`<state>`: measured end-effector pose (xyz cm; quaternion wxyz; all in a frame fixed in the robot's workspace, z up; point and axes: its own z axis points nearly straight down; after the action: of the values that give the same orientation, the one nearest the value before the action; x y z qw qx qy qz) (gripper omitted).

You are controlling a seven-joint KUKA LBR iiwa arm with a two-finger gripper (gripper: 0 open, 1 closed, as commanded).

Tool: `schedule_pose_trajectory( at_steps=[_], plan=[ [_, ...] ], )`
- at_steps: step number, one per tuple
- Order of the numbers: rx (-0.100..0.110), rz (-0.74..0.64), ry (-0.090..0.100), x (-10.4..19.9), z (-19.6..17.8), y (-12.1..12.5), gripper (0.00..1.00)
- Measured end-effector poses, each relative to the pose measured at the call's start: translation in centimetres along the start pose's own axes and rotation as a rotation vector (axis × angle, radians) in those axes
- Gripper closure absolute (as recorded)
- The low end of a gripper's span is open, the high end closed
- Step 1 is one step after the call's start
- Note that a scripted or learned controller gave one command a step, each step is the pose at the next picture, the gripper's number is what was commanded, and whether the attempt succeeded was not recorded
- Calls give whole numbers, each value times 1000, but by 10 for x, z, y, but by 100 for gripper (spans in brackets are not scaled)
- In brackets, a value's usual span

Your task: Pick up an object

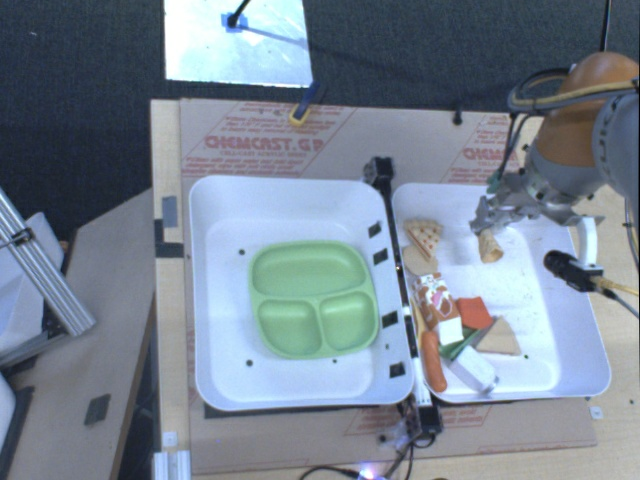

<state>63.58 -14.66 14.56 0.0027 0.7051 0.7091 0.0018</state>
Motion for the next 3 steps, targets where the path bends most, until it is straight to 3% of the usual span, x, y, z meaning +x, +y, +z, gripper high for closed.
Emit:
schedule_pose_trajectory(
  at_steps=[2, 3],
  plan=[
    [0, -1, 0, -5, -82, 2, 100],
    [8, -1, 2, 23, -72, -38, 100]
  ],
)
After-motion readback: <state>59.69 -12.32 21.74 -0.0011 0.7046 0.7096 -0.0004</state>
